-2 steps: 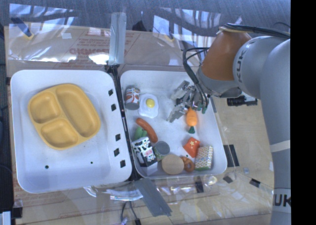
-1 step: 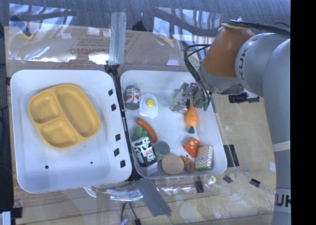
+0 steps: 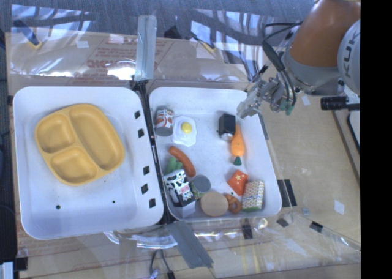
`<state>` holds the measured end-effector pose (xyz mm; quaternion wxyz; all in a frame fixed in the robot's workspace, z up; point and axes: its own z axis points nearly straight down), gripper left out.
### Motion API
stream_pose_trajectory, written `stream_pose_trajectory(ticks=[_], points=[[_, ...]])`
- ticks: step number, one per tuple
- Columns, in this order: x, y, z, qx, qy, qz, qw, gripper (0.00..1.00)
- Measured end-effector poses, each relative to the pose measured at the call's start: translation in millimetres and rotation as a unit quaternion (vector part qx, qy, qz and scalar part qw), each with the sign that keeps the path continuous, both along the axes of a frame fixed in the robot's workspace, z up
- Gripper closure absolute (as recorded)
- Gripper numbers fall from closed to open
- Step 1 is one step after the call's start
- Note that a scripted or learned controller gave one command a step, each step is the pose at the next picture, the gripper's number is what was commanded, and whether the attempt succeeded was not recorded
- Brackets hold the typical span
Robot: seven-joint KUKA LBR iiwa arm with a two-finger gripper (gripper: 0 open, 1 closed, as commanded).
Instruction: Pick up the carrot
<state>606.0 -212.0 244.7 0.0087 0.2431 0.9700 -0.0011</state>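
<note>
The carrot (image 3: 237,144) is orange with a small green tip and lies near the right wall of the right bin (image 3: 208,97), its green end pointing toward the front. My gripper (image 3: 248,107) hangs over the bin's back right corner, above and slightly right of the carrot and apart from it. Nothing shows between its fingers. A black block (image 3: 226,124) sits just left of the carrot's top end.
The right bin also holds a small can (image 3: 163,121), a fried egg (image 3: 185,131), a sausage (image 3: 182,159), a cow-patterned carton (image 3: 177,187), a bun (image 3: 214,204), a pretzel (image 3: 233,202), a red piece (image 3: 237,182) and a wafer (image 3: 253,194). A yellow divided plate (image 3: 78,143) lies in the left bin.
</note>
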Motion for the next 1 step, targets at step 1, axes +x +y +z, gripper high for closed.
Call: stream_pose_trajectory(ticks=[1], points=[[-24.9, 1.7, -53.3, 0.005, 0.009, -0.246, 0.9693, 1.0]])
